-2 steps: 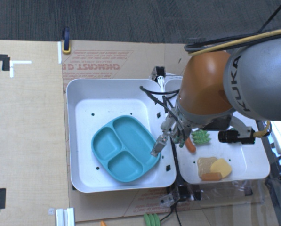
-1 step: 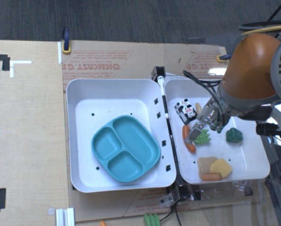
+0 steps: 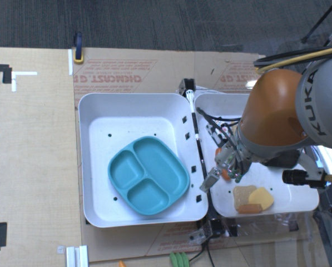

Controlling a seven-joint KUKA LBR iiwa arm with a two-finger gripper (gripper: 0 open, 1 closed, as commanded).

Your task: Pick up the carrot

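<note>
End effector [image 3: 224, 171] low in the right bin [image 3: 299, 202], an orange piece at its tips.

The arm [image 3: 277, 113] comes in from 3 o'clock and covers most of the right bin; its end effector sits at the bin's 9 o'clock side, near the wall shared with the left bin [image 3: 93, 149]. A small orange bit, probably the carrot [image 3: 226, 174], shows just at the fingertips, but I cannot tell if the fingers are spread or pressed on it. At 5 o'clock from it lie pale foods [image 3: 253, 199], close by. The teal plate [image 3: 149, 175] rests in the left bin. To do this step well, I judge the fingers should straddle the carrot across its thin side, close firmly, then rise straight, away from the wall.
</note>
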